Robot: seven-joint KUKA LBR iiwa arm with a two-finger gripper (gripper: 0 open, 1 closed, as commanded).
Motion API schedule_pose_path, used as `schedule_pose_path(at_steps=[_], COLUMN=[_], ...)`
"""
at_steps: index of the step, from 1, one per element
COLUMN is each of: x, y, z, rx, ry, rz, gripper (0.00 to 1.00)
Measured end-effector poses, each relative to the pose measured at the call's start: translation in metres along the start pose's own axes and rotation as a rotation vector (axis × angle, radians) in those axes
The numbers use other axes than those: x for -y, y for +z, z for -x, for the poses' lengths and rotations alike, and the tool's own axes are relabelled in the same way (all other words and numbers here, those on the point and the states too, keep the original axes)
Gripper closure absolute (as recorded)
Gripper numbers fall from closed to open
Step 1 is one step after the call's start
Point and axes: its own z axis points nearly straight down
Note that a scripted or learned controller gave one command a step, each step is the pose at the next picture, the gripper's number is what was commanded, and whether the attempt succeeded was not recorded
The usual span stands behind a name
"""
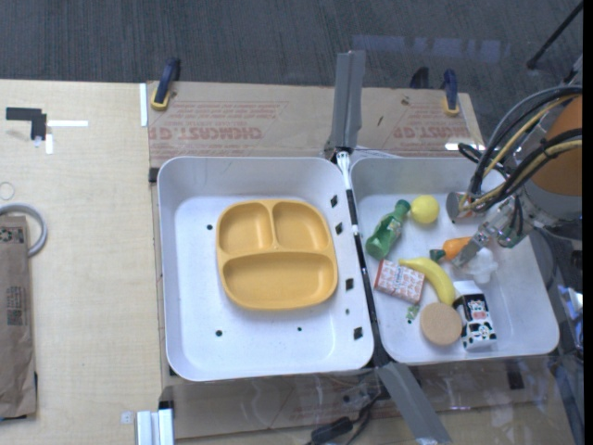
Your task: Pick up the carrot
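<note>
The carrot [455,247] is a small orange piece with a green stub at its left end. It lies in the right bin [533,336], right of the middle, just above the banana [435,276]. My gripper [482,253] hangs low over the bin right beside the carrot's right end and partly covers it. Whether it touches the carrot is not clear from this angle.
The right bin also holds a green bottle [387,228], a yellow lemon [424,209], a red-patterned packet [399,281], a tan disc [441,324] and a black-and-white carton [475,321]. A yellow divided plate [275,253] sits in the left bin [185,341]. Cables [505,160] loop above the wrist.
</note>
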Motion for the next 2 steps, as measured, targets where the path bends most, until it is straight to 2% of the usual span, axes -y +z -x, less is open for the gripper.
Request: schedule_pose_path(at_steps=[1,2], x=[0.0,-0.055], y=[-0.01,-0.135], z=[0.002,-0.001], rx=[0.004,0.001], ry=[0.004,-0.029], rz=[0.002,0.0], gripper=[1.0,1.0])
